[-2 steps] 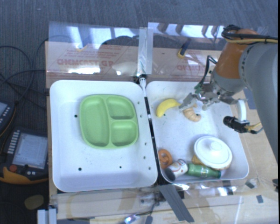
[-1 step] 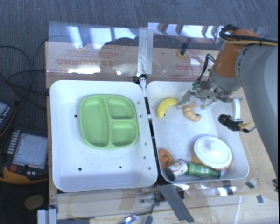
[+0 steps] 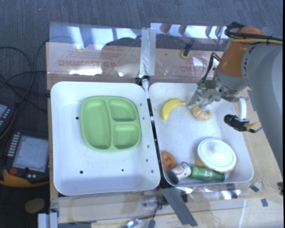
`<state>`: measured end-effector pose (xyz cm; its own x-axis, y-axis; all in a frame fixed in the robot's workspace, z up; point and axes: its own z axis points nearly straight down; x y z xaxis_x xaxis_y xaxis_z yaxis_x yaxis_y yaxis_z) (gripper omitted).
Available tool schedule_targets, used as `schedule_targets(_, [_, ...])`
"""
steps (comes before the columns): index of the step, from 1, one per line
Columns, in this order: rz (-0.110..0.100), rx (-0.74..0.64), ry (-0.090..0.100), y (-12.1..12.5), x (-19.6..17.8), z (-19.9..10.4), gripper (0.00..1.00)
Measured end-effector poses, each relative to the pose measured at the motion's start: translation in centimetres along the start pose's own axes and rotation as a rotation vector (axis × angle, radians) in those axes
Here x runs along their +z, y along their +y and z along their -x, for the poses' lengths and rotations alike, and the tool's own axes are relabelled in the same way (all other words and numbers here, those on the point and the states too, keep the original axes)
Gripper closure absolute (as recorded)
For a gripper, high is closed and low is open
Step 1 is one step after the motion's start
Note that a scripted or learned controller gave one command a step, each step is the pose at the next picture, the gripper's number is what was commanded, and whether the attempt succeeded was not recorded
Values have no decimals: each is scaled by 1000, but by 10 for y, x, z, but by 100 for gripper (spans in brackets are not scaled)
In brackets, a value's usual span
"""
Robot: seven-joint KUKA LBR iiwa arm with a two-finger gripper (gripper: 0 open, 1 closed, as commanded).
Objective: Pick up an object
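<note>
Step in hand: grasp attempt, gripper (image 3: pixel 203 100) low over a tan pastry-like object (image 3: pixel 201 113) at the far side of the right bin (image 3: pixel 242 148). Finger state: can't tell. Next move needs a confirmed closure before lifting.

Near to far, right bin: green bottle (image 3: pixel 202 174), orange ring (image 3: pixel 167 159), white lidded bowl (image 3: pixel 216 154), banana (image 3: pixel 170 107). Left bin (image 3: pixel 66 141): 1 green divided plate (image 3: pixel 110 123).

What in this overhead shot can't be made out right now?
- Claw: too small to tell how it meets the tan object under it; grasp unclear.
- Green bottle: partly hidden behind the white lidded bowl.
- Orange item: too blurred to identify.
- Arm: cut off by the right edge.
</note>
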<state>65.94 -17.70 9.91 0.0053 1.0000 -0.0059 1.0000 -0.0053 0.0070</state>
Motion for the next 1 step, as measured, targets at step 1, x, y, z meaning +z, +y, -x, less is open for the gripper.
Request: schedule_targets(1, [-11,207,3,-3,-104,-44,100])
